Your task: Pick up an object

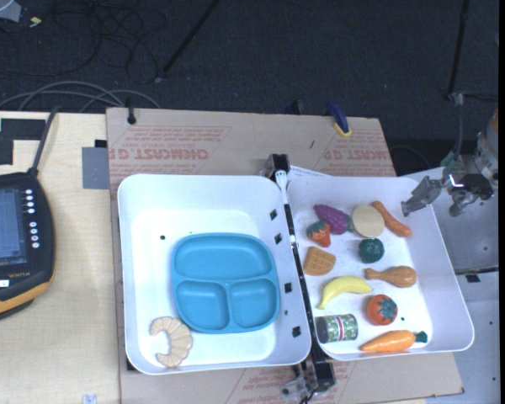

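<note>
The right bin (454,310) holds several toy foods: a purple eggplant (331,218), a beige disc (369,221), an orange sausage (393,220), a waffle (319,261), a banana (345,289), a drumstick (391,276), a tomato (382,309), a green can (336,327) and a carrot (391,341). My gripper (442,198) hangs just outside the bin's upper right corner, right of the sausage. It is open, its fingers spread with nothing between them.
The left bin (143,225) holds a blue divided plate (225,281) and a croissant (172,340). A control pendant (8,242) lies on the bench at the far left. Both bins rest on a cardboard sheet (236,141). Cables run across the dark floor behind.
</note>
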Action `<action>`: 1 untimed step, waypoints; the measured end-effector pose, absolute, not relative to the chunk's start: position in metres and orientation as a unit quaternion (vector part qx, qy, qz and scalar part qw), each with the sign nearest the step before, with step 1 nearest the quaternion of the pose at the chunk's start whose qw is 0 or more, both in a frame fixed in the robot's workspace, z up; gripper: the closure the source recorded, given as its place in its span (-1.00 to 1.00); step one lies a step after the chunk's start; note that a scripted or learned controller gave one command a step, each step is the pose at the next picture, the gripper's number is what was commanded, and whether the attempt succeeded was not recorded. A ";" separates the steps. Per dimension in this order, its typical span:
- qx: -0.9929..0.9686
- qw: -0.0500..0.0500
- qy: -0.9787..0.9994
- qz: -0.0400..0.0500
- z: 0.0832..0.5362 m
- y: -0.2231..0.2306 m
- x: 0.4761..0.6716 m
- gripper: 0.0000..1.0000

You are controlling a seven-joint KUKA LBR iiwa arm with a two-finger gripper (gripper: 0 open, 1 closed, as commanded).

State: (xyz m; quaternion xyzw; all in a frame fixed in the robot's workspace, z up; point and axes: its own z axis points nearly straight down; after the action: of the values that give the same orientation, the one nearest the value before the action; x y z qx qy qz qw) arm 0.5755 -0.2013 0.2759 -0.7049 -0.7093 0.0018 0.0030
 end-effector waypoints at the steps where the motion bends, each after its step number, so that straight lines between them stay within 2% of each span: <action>1: -0.704 0.011 -0.710 0.005 0.135 -0.178 0.534 -1.00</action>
State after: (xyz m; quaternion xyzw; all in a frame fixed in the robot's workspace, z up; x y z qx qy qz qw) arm 0.5341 -0.1779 0.1350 -0.7044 -0.7097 0.0048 0.0109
